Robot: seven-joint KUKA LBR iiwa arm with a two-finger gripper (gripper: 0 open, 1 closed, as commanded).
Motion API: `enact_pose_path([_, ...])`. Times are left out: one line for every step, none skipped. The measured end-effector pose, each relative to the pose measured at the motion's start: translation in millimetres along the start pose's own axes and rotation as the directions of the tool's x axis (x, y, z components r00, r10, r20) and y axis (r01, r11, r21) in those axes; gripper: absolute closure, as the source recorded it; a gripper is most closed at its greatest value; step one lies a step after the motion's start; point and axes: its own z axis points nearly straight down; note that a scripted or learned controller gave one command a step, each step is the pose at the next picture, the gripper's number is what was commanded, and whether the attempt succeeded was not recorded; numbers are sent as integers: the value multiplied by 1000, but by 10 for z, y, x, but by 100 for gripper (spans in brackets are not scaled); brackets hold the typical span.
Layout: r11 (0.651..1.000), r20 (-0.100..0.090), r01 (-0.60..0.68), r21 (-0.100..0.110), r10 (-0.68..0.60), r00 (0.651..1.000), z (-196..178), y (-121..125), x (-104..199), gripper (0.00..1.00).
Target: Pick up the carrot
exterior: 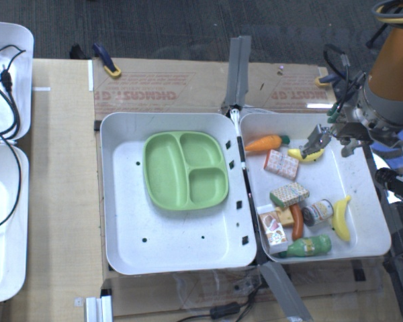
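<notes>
Two white bins are set side by side on the surface. The left bin carries a green divided plate, seated toward its far half.

The right bin is cluttered. The carrot, orange with a green tip pointing right, is laid along the far left corner, close to the divider between the bins. Just right of it a small yellow banana is seen, and a pink patterned box lies near the carrot on its near side. Further toward the near edge a tan box, a sausage, a small can, a second banana, a carton and a green bottle are noted.

The arm is entered from the right, with the jaws held over the far part of the right bin, at the small banana and right of the carrot. Nothing is seen gripped; whether the jaws are wide or narrow cannot be told at this angle.
</notes>
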Motion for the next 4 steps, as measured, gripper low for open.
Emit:
enact_pose_path([998, 1, -66, 0, 66, 998, 614, 631, -162, 0])
enact_pose_path([979, -3, -202, -16, 202, 979, 1742, 1202, -16, 0])
enact_pose_path([979, -3, -202, -16, 202, 979, 1658, 1208, -22, 100])
enact_pose_path([979, -3, -202, -16, 202, 979, 1660, 1207, -21, 0])
